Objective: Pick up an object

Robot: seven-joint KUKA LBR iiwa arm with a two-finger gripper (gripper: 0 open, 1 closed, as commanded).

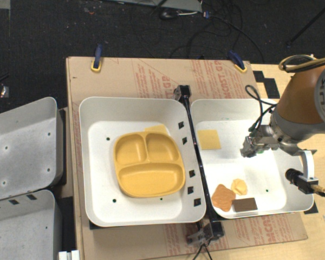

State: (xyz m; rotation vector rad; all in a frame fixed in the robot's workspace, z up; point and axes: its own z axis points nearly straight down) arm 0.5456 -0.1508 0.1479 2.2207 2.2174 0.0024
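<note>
From my seat, the left bin (92, 145) holds a yellow divided tray (149, 164), with a pale yellow square (158, 129) poking out from under its far edge. In the right bin (227, 108) I see a pale yellow slice (209, 139) lying flat near the divider. Towards the near wall sit an orange-brown piece (223, 197), a small yellow lump (239, 186) touching it, and a dark brown block (245, 204) just beside both. The pincer (252, 147) hangs over the bin's right part, apart from them all; I cannot tell how it is set.
</note>
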